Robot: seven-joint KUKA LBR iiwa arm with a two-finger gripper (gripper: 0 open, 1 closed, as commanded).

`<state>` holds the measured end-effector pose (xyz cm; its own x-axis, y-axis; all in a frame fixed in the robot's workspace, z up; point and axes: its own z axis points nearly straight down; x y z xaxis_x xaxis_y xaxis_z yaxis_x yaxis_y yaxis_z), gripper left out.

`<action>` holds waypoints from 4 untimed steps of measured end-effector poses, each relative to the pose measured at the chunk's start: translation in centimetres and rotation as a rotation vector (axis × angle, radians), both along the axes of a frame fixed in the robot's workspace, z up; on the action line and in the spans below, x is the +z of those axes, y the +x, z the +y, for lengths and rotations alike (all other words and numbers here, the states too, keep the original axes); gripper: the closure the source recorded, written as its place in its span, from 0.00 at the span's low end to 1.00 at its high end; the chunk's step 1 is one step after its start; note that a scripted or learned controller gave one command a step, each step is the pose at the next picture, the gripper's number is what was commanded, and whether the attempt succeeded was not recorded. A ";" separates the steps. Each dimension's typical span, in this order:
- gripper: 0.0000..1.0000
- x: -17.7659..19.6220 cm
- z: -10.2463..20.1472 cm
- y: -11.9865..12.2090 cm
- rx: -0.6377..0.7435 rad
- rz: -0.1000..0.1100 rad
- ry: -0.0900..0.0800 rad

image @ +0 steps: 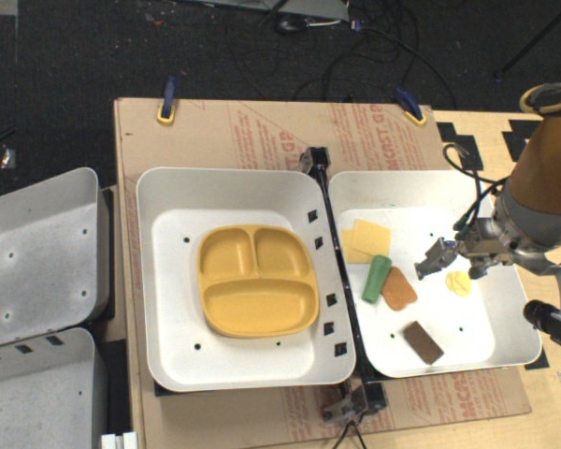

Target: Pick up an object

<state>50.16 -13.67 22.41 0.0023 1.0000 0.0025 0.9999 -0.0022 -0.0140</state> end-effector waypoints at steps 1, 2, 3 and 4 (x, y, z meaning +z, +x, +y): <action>0.00 0.7 0.0 0.3 0.003 -0.013 -0.002; 0.00 -5.1 0.1 -0.8 0.000 -0.008 -0.001; 0.00 -9.7 -0.6 -0.7 0.000 -0.009 -0.002; 0.00 -13.4 -0.6 -0.7 0.000 -0.011 -0.001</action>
<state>49.48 -14.23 9.06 0.0018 1.0000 0.0011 1.0000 -0.0018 -0.0028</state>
